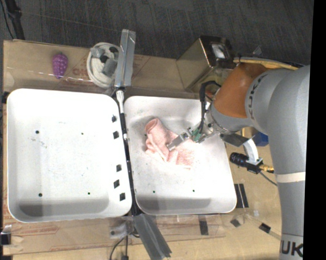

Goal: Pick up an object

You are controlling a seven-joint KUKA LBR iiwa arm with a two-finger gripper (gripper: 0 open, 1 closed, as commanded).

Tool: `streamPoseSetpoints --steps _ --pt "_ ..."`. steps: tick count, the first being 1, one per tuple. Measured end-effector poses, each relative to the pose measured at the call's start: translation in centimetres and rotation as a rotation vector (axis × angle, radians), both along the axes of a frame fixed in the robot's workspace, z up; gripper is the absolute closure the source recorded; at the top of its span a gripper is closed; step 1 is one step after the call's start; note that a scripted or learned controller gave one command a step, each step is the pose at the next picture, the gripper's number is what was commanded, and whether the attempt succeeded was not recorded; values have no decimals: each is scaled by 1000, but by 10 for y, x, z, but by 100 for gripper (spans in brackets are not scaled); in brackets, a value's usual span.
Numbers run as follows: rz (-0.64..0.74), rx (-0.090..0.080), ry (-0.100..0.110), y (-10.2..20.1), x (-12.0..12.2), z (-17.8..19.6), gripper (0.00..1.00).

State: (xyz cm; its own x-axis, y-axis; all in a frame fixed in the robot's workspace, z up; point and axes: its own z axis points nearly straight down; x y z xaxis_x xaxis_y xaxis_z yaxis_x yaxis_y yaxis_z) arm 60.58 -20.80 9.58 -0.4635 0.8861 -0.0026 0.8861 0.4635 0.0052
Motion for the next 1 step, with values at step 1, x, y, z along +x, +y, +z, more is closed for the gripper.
streamPoseSetpoints --steps 1 --pt "2 -1 0 -1 -34 0 0"
